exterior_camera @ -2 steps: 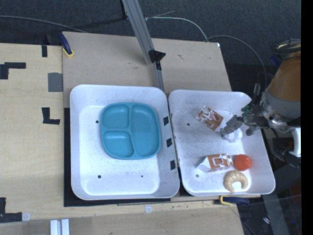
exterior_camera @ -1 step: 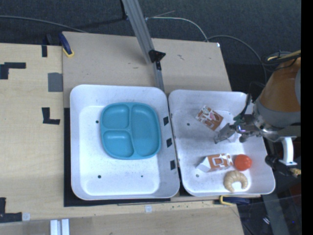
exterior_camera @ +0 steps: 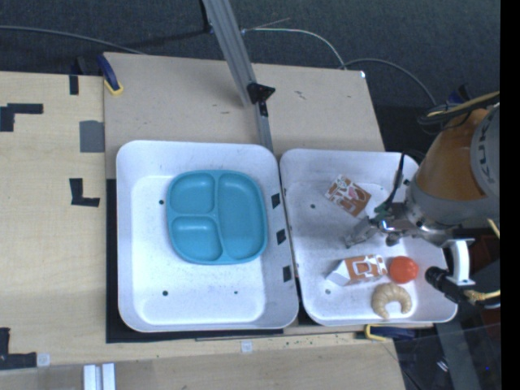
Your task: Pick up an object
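Arm reaching in from the right over the right bin (exterior_camera: pixel 325 165), claw (exterior_camera: pixel 363 232) low in the middle of the bin, fingers look spread with nothing between them. Objects all in the right bin: brown-white packet (exterior_camera: pixel 348 195) up near the back, just above the claw; small orange-white carton (exterior_camera: pixel 358 270) lying toward the front, below the claw; red ball (exterior_camera: pixel 403 268) touching the carton's right end; croissant (exterior_camera: pixel 392 300) just in front of the ball. Left bin (exterior_camera: pixel 138 299) has a blue divided plate (exterior_camera: pixel 217 216). Both bins side by side on the desk (exterior_camera: pixel 49 242)
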You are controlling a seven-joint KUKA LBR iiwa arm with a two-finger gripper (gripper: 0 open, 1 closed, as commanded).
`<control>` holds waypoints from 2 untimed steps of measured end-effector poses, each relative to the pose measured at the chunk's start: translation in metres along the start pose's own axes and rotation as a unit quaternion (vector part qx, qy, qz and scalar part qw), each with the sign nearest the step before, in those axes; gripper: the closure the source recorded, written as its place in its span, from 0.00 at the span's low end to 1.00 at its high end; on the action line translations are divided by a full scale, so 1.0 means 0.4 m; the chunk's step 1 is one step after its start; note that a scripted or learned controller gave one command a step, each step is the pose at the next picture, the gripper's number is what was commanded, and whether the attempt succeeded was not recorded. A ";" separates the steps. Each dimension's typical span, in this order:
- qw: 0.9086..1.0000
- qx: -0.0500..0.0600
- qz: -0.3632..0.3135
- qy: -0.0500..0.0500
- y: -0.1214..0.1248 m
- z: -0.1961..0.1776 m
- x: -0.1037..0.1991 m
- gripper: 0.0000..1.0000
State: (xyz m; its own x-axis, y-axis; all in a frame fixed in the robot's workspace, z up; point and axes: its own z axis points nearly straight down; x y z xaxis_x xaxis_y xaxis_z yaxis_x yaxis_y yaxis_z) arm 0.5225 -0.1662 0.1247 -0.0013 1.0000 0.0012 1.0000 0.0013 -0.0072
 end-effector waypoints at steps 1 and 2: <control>1.000 -0.002 -0.001 0.000 0.002 -0.031 0.001 1.00; 1.000 -0.005 0.000 -0.001 0.005 -0.136 0.007 1.00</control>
State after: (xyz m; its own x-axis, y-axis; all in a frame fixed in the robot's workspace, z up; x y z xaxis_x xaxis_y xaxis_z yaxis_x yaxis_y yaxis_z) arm 0.5249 -0.1636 0.1791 -0.0019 1.0000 -0.0008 1.0000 0.0019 0.0026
